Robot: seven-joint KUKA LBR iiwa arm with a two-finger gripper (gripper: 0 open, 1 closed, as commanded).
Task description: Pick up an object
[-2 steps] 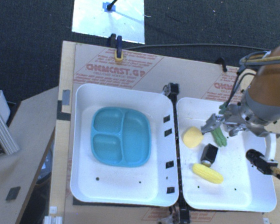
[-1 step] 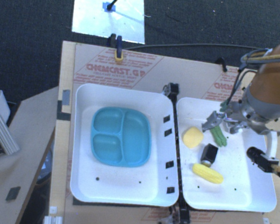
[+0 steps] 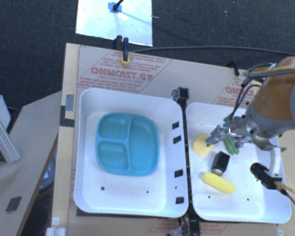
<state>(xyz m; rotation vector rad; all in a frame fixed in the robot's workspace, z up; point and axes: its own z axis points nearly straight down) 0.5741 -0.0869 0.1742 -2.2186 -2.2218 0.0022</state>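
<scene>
Corn (image 3: 218, 182) lying loose low in the right bin (image 3: 274, 211), black block (image 3: 219, 162) just above it, yellow disc (image 3: 201, 145) up-left, green piece (image 3: 231, 146) under the tool. Gripper (image 3: 220, 135) hanging right of centre frame over disc and green piece; grip state impossible to tell. Probably poised there for a descent. Blue tray (image 3: 128, 143) resting in left bin (image 3: 84, 187).

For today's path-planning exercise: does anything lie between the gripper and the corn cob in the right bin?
Yes. The gripper is over the upper part of the right bin, and the small black block lies roughly between it and the corn cob. The yellow piece and the green item sit close by the gripper.
</scene>
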